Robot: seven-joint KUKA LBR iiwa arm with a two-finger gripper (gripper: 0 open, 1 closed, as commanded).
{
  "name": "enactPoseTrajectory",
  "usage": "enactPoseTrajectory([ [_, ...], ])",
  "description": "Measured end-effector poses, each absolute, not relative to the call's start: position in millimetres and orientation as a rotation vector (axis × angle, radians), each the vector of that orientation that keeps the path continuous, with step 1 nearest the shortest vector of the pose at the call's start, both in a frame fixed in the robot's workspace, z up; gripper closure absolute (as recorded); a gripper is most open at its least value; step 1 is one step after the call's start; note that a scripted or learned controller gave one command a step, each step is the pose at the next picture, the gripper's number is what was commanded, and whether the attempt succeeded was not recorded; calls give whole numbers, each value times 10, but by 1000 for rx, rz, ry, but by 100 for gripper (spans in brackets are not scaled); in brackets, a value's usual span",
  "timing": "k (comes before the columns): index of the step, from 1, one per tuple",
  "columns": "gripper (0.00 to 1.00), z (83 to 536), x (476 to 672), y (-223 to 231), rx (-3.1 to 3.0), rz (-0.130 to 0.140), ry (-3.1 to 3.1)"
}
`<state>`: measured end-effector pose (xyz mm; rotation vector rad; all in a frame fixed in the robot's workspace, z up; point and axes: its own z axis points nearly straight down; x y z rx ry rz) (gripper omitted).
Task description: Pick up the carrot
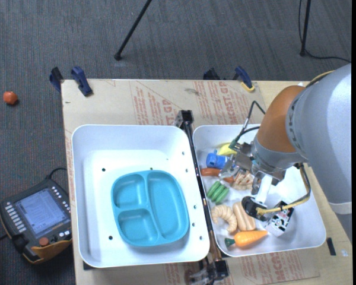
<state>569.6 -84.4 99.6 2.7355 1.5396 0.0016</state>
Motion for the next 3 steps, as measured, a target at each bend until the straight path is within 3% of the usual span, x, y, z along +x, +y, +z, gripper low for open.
enactPoseTrajectory([
  [1, 0, 1570, 4750, -910, 2537, -3, 1860],
  [2, 0, 993, 5458, -807, 2725, -3, 1569],
  [3, 0, 1886, 6183, -231, 2769, 1, 1485],
])
